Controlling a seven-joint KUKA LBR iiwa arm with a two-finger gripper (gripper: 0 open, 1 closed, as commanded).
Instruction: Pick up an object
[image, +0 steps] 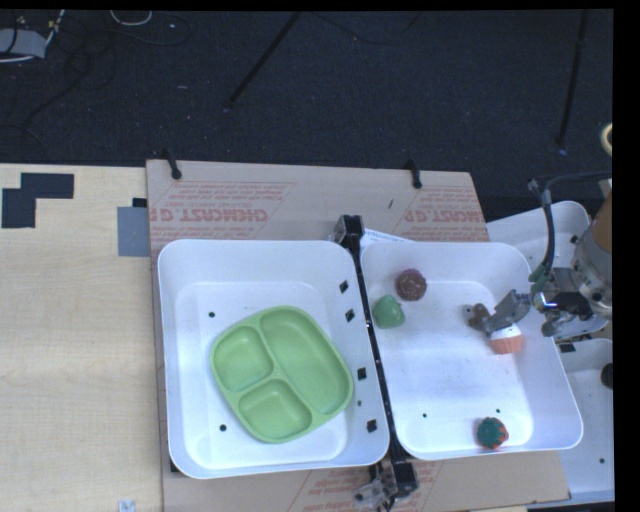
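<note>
White walls ring the right bin (560, 440), and most of its floor lies bare, widest at the middle. Within it, a brown ball (411, 285) sits near the far wall, a green ball (388, 312) just beside the divider shared with the left bin (190, 280), and a teal ball (491, 432) close to the near wall. A green tray (281, 373) fills the left bin's centre. Reaching over the right bin's right wall, the gripper (497, 327) points leftward, its fingers apart just beside an orange piece (507, 343), not clamped on it.
</note>
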